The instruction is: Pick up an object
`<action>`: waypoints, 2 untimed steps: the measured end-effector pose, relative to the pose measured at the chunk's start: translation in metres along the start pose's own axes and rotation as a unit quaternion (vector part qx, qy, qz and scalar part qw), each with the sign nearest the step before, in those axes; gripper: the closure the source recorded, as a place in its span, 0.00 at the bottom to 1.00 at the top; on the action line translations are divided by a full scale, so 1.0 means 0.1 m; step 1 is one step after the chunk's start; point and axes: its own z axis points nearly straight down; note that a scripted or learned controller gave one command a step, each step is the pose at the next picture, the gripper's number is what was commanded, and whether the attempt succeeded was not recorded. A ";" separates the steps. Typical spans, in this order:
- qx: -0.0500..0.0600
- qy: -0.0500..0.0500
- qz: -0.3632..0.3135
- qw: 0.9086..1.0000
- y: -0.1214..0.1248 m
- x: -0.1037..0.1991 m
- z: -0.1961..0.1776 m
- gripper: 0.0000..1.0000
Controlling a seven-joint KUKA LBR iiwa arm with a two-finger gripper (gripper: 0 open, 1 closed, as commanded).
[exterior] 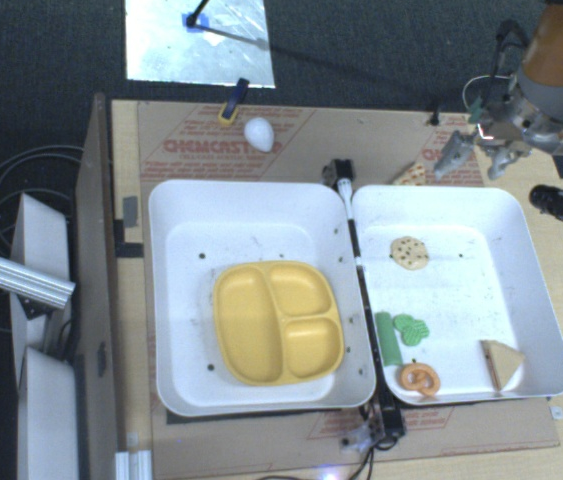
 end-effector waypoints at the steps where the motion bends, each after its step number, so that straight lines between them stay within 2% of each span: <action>1: 0.004 0.001 -0.001 1.000 -0.02 0.13 0.97 0.00; 2: 0.004 0.001 0.001 1.000 -0.34 0.10 1.80 0.00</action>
